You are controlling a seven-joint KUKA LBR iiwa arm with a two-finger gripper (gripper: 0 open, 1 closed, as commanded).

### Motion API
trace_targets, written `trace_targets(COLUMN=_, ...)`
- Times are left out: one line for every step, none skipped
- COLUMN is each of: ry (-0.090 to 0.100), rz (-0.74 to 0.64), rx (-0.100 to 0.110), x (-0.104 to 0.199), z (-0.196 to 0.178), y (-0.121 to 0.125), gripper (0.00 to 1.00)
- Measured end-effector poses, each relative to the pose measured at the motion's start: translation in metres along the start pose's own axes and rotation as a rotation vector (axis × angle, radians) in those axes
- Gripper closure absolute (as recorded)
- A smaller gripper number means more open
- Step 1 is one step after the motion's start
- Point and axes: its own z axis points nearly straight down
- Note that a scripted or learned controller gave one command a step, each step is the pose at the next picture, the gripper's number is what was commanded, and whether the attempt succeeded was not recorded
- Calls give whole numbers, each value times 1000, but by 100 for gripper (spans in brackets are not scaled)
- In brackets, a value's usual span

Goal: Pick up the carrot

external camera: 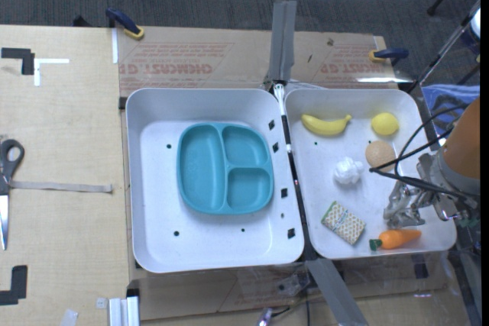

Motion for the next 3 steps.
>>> trace_targets(ry=-1, rz=71, rx=-1, x=-81, z=-111, y=33, gripper=100)
trace_targets(ry=1, rz=83, rx=-1, x=-9, z=-92, y=1, gripper=100)
trace_targets(ry=1, rz=83, rx=-1, x=-22, z=-56, y=26, gripper=100)
